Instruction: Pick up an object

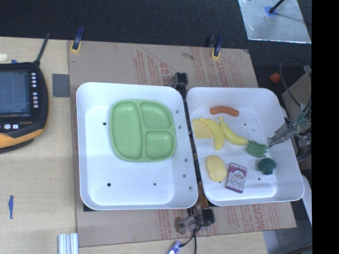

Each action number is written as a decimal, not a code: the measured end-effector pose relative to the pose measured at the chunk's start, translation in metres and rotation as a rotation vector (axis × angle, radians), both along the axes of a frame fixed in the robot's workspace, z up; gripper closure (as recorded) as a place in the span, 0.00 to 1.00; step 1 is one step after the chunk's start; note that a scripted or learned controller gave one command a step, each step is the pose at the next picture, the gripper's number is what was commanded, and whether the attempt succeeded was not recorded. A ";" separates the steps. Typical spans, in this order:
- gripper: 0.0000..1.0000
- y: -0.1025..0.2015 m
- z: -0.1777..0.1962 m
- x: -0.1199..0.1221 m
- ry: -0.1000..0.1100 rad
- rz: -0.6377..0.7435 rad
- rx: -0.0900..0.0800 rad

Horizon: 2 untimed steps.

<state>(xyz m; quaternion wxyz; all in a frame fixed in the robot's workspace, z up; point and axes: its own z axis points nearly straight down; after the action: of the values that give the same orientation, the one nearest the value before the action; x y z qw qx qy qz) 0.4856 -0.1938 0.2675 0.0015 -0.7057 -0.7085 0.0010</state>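
The right bin [288,190] holds a red-orange sausage [224,110], yellow bananas [226,132], a pale yellow oval fruit [215,168], a small red box [236,177], a light green leafy piece [257,148] and a dark green broccoli piece [266,165]. My gripper [276,138] reaches in low over the bin's right side. Its tip points left, just right of the leafy piece and above the broccoli. Nothing is visibly carried by it. A green divided plate [142,129] lies in the left bin [87,157].
A teach pendant [18,105] with an orange rim rests on the bench at far left. Two clamps [77,40] [216,46] hold the cardboard sheet at the back. Cables and a connector [193,222] sit at the front between the bins.
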 end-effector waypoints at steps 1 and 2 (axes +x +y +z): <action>0.00 -0.018 -0.176 0.026 0.001 0.001 0.000; 0.00 0.027 -0.176 0.074 0.000 0.003 -0.001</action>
<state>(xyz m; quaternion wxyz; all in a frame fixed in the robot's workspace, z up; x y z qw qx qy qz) 0.5592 -0.1667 0.0919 0.0009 -0.7046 -0.7096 0.0014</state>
